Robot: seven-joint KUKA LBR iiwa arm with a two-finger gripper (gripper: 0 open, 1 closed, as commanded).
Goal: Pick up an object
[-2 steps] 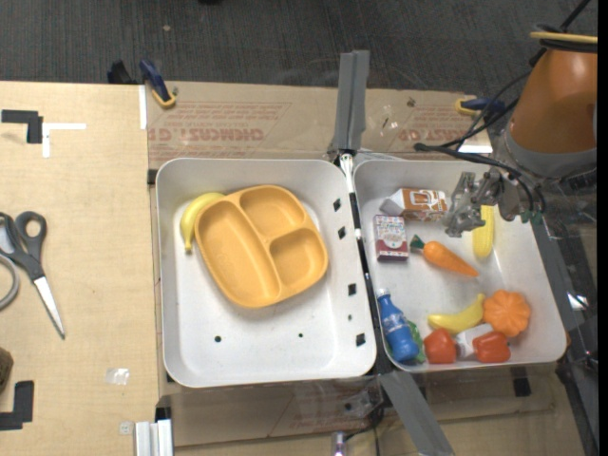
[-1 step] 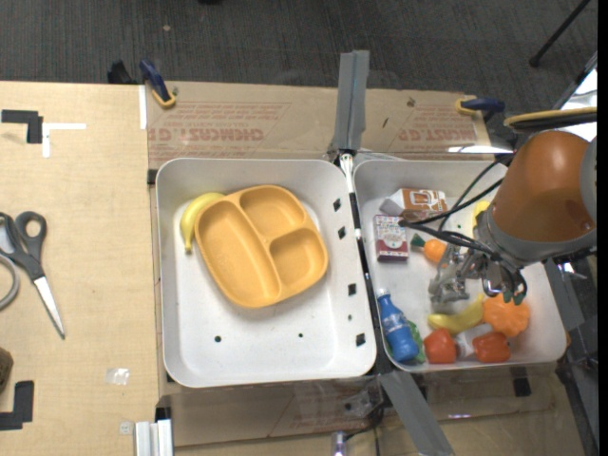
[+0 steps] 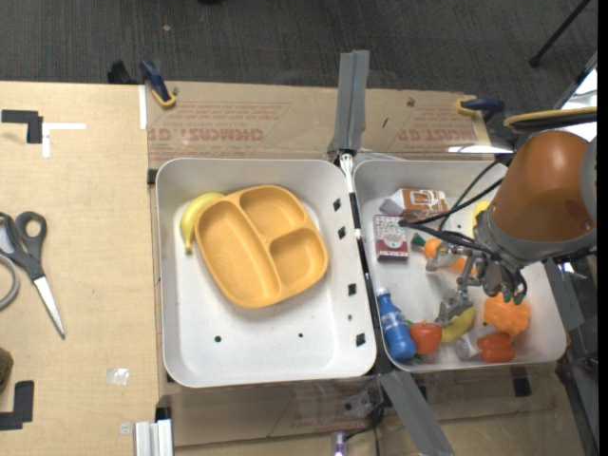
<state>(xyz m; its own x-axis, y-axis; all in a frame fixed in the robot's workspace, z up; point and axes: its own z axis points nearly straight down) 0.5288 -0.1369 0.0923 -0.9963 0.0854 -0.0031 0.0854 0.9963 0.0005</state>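
Note:
My gripper [image 3: 456,297] hangs low over the middle of the right bin [image 3: 544,351], below the arm's orange band [image 3: 541,193]. Right under it lie a small yellow piece [image 3: 462,323] and a red round piece [image 3: 427,336]. A blue bottle [image 3: 393,326] lies to their left. An orange fuzzy object [image 3: 506,315] and a red object [image 3: 494,348] sit to the gripper's right. A red and white box [image 3: 390,237], a brown packet [image 3: 423,200] and a small orange item [image 3: 432,248] lie further back. Nothing shows as lifted off the bin floor.
The left bin [image 3: 256,359] holds a yellow divided plate [image 3: 261,245] with a banana [image 3: 194,218] at its left edge. Scissors [image 3: 36,264] lie on the wooden bench at far left. Black cables [image 3: 446,218] run from the arm across the right bin.

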